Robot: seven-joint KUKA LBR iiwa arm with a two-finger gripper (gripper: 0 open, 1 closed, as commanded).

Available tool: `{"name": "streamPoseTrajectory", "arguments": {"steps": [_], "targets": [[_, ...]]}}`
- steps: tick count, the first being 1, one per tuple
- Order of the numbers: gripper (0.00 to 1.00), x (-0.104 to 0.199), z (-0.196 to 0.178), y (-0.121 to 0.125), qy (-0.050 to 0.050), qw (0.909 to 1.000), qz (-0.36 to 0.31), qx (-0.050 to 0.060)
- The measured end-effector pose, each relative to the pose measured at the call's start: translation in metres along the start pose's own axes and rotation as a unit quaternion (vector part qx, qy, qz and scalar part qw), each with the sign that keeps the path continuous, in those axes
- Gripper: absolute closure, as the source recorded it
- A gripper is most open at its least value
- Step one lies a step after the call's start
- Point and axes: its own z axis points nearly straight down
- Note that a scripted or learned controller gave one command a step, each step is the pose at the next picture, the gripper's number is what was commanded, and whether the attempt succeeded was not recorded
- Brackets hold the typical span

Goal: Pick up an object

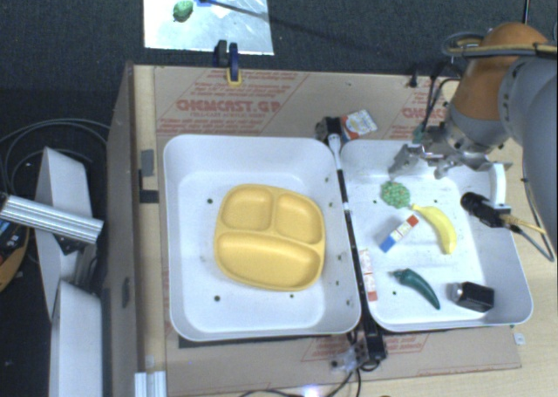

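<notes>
The gripper (425, 160) is hovering over the right bin's (506, 295) far edge; whether it is clenched cannot be told. Just below it is lying a green broccoli piece (396, 194), then a banana (438, 227), marker (399, 233), green pepper (418, 286) and black block (474, 296). The left bin (187, 212) is holding 1 yellow divided tray (269, 236).

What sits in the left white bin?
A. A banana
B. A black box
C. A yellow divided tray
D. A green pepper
C: the yellow divided tray lies alone in the left bin, while the banana and green pepper lie in the right bin.
</notes>
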Motion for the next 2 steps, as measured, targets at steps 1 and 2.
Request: {"name": "streamPoseTrajectory", "arguments": {"steps": [1, 2], "targets": [[0.0, 0.031, 0.035, -0.011, 0.001, 1.0, 0.0, 0.002], [0.0, 0.033, 0.043, -0.001, 0.0, 1.0, 0.0, 0.001]]}}
